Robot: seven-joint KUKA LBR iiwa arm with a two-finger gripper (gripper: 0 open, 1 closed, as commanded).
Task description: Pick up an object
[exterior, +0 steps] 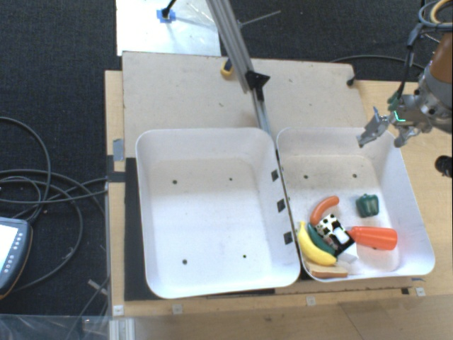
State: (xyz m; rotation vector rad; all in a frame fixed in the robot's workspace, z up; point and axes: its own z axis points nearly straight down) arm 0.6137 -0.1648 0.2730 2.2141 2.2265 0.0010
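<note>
A pale tabletop [304, 91] on dark carpet carries two shallow white bins side by side. The left bin [156, 154] has a bare floor. The right bin [414, 211] holds a small heap near its front edge: a yellow banana [310, 245], an orange sausage [324, 207], a green pepper [367, 205], an orange carrot [375, 237] and a black-and-white toy [333, 233]. The tool [386, 132] hangs over the right bin's back corner, fingers apart, gripping nothing, well apart from the heap.

The arm [440, 69] is cut off by the right edge. In the right bin [396, 163], the yellow banana [312, 244] partly hides a small black-and-white toy [331, 231], too small to identify.
</note>
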